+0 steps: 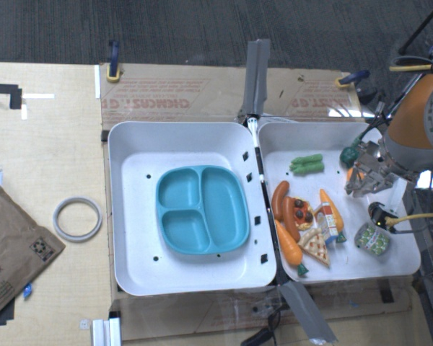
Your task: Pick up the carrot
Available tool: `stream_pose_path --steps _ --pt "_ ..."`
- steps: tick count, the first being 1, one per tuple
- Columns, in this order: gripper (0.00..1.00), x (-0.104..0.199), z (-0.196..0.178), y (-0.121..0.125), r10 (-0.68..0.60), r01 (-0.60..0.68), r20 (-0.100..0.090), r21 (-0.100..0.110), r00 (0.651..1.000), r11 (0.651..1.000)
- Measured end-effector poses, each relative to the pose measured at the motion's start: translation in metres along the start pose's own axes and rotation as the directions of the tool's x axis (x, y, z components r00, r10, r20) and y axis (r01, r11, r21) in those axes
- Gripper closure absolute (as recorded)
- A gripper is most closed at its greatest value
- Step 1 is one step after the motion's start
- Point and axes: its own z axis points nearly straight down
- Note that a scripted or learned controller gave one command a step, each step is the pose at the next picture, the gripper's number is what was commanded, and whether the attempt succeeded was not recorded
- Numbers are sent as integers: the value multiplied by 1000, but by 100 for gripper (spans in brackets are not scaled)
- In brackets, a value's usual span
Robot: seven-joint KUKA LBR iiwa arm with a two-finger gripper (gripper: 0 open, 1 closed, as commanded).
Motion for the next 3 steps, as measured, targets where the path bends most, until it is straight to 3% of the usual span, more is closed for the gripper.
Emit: stream_pose_path --steps 1,2,3 --pt "100 60 -86 5 133 -133 -1 -1 991 991" --pt "100 2 7 49 144 -144 -2 -1 990 990" --pt "100 0 -110 15 -11 11 -1 -1 1000 1000"
